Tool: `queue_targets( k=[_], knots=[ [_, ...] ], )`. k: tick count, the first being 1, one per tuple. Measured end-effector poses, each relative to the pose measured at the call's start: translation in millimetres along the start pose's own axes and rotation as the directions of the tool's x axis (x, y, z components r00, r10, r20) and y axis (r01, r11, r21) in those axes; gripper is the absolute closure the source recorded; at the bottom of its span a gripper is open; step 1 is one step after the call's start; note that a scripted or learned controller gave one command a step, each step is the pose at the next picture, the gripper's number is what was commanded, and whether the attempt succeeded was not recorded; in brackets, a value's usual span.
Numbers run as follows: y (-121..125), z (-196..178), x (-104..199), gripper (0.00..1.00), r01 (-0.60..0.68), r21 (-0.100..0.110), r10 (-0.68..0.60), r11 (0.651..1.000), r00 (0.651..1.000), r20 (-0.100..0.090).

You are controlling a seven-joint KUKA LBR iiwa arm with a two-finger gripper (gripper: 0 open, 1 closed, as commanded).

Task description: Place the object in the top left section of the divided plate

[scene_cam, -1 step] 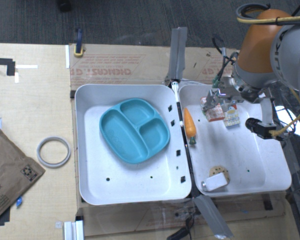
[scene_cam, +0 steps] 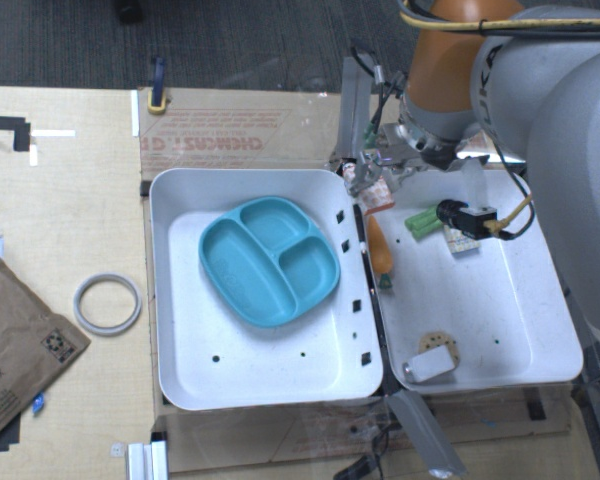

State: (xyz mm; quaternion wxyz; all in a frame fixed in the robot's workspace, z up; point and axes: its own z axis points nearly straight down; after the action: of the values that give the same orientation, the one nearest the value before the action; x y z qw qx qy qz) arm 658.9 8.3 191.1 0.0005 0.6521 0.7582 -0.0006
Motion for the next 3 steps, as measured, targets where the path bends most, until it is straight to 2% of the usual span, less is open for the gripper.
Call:
queue_targets(
  k=[1, 2, 3],
  knots=[
    [19, 24, 130, 1.0, -0.165, 0.002, 0.165, 0.986, 0.986, 0.0],
    [13, 53, 89, 1.0, -0.348, 0.005, 0.348, 0.938, 0.938, 0.001],
    [0, 75, 106, 1.0, -0.48, -0.025, 0.48, 0.877, 0.877, -0.008]
  ],
)
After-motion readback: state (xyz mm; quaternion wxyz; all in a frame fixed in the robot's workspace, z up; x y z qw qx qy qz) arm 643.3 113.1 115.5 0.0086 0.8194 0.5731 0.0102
